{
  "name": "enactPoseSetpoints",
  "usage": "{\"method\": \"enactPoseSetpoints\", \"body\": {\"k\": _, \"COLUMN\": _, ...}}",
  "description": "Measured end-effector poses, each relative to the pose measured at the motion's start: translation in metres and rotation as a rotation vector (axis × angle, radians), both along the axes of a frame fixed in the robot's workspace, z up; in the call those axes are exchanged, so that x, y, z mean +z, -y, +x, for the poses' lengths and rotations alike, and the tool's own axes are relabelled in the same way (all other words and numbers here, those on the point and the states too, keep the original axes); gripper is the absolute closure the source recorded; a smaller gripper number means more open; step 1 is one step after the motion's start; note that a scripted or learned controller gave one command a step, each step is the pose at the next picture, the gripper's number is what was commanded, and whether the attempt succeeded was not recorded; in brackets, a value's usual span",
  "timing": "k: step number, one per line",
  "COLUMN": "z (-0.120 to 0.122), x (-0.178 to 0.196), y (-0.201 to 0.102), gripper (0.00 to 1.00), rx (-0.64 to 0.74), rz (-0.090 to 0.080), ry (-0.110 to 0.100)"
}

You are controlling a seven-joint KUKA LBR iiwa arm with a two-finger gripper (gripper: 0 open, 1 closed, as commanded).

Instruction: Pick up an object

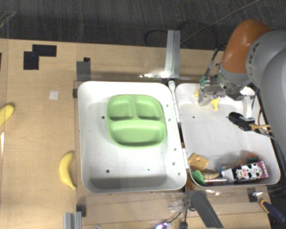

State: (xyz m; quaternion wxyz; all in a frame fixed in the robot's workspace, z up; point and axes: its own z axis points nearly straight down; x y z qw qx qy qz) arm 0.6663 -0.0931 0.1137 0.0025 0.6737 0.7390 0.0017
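The arm [264, 56] reaches in from the right, and its gripper [209, 98] hangs over the far left corner of the right bin [214, 137], close to the wall that this bin shares with its neighbour. The view from above does not show whether the gripper is spread or closed, and nothing can be seen clamped in it. The things that could be picked up lie well apart from it, crowded along the near edge of the right bin. A tan piece [198, 162] sits at the near left corner with a green item [198, 177] just beside it against the near wall. A patterned box [249, 171] lies toward the near right corner. In the left bin [93, 142], a green divided plate [135, 119] rests flat, toward the far edge. On the bench [33, 147], a banana [66, 169] lies just beside the left bin's outer wall, and a yellow corn cob [1, 119] lies at the bench's left edge.
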Motion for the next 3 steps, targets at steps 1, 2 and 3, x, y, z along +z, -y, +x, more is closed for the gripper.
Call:
{"method": "enactPoseSetpoints", "body": {"k": 1, "z": -0.08, "x": 0.01, "y": 0.048, "gripper": 1.0, "rx": 0.101, "rz": 0.0, "ry": 0.0}}
{"method": "enactPoseSetpoints", "body": {"k": 2, "z": -0.08, "x": 0.01, "y": 0.047, "gripper": 0.0, "rx": 0.101, "rz": 0.0, "ry": 0.0}}
{"method": "enactPoseSetpoints", "body": {"k": 3, "z": -0.007, "x": -0.026, "y": 0.03, "gripper": 0.0, "rx": 0.14, "rz": -0.001, "ry": 0.004}}
